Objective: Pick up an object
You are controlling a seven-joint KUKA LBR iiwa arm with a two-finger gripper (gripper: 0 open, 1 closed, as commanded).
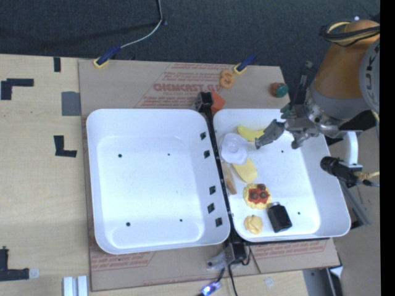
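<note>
Success means lowering the open, empty tool (281, 136) squarely over the yellow banana piece (249, 132) in the right bin (321, 190) before closing.

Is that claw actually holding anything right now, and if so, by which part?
Nothing is held. The claw hangs open above the right bin, its fingers spread apart with nothing between them, just right of the yellow banana.

My arm (345, 66) grey with orange band; both bins (148, 134) white; banana (250, 132) yellow; black box (279, 217); red-topped yellow pastry (257, 195); board (179, 88) brown, red print.
</note>
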